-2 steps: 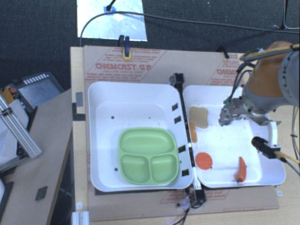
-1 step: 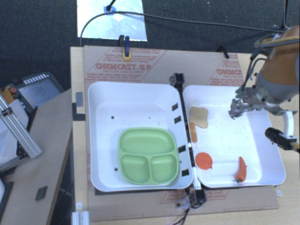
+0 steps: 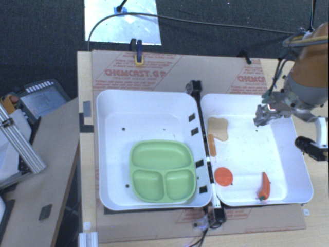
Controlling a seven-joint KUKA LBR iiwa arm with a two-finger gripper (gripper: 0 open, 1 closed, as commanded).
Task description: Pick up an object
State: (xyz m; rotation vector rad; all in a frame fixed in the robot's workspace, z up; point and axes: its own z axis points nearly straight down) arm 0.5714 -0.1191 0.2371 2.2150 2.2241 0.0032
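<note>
- Gripper [image 3: 263,115] hangs over the shallow white right-hand bin [image 3: 288,138], near its back; whether open or closed, cannot tell.
- Round orange disc [image 3: 223,176] and orange carrot-shaped toy [image 3: 264,186] lie near that bin's front.

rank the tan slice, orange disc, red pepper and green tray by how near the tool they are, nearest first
From the tool:
1. tan slice, right bin's upper left
2. red pepper, right bin's front
3. orange disc, right bin's front left; close to the pepper's distance
4. green tray, left bin
</note>
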